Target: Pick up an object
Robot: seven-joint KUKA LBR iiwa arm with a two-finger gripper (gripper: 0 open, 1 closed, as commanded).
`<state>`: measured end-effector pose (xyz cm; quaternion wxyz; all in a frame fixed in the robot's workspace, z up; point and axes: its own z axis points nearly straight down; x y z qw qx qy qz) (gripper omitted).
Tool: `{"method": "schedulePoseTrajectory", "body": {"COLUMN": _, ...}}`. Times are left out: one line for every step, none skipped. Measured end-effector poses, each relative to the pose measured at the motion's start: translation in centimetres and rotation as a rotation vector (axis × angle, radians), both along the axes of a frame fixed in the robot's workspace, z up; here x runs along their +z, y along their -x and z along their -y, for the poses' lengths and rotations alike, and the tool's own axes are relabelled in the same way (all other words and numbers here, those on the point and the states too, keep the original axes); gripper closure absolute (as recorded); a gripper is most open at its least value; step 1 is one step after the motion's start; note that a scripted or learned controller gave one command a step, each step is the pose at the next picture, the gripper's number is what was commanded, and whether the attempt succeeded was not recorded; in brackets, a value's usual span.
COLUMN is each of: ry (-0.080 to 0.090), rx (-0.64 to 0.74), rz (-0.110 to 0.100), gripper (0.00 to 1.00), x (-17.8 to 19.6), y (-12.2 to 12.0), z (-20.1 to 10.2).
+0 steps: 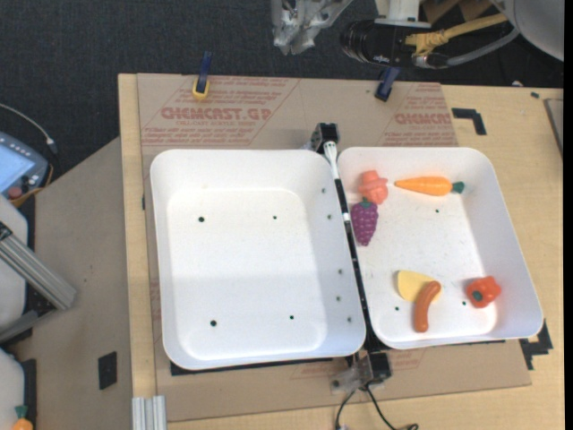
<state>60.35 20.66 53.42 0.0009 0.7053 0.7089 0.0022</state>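
Fingers of the gripper point(300, 27), top centre of frame beyond the desk point(134, 240), appear slightly apart and bare. Toy foods lie in the right bin point(510, 240); the carrot point(423, 185), lying well apart from the rest, probably suits a descent best.

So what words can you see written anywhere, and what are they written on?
"CHEMCAST G P", in red on the brown sheet under the bins, left of the middle; the last letters are blurry, so that ending is a guess.
More red print on the same sheet, to the right behind the right bin: too blurred to read.
The toy foods carry no words.
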Motion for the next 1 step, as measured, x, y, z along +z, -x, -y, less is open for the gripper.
{"method": "schedulePoseTrajectory", "body": {"ry": 0.004, "rx": -0.003, "rz": -0.014, "gripper": 1.00, "x": -6.07, "y": 5.30, "z": 0.23}}
